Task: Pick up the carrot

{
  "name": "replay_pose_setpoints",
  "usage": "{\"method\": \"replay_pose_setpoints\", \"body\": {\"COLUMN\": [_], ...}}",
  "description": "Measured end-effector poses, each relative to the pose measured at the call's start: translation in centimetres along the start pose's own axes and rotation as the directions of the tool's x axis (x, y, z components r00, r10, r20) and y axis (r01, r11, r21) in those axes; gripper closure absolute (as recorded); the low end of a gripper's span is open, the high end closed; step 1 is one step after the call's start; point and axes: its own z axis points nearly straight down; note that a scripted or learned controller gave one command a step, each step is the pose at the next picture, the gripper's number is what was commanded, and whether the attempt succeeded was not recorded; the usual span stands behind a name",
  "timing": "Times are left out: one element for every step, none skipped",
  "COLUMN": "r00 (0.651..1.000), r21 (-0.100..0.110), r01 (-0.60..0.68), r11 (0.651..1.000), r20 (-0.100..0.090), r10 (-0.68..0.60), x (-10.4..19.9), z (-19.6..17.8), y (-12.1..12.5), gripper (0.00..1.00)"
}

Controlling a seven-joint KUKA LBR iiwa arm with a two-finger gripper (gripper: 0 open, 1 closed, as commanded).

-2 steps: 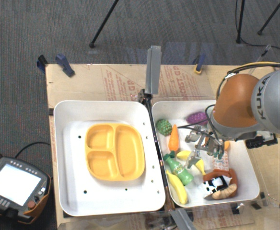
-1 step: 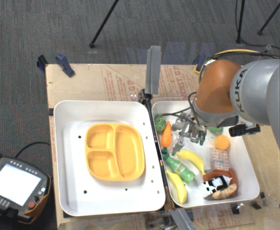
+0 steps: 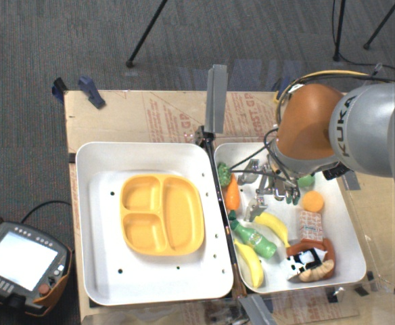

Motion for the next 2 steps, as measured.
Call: {"method": "replay_pose_setpoints", "body": {"r00": [0.888,0.48], "r21": [0.003,0.008], "r01": [-0.46,-0.877], "r11": [0.888,0.48], "r20": [-0.005,-0.004], "r10": [0.46,0.878], "x": [1.8,4.5], "z": [0.1,0.2], "y": [-1.3,-0.8], "gripper": [0.0,0.0]}}
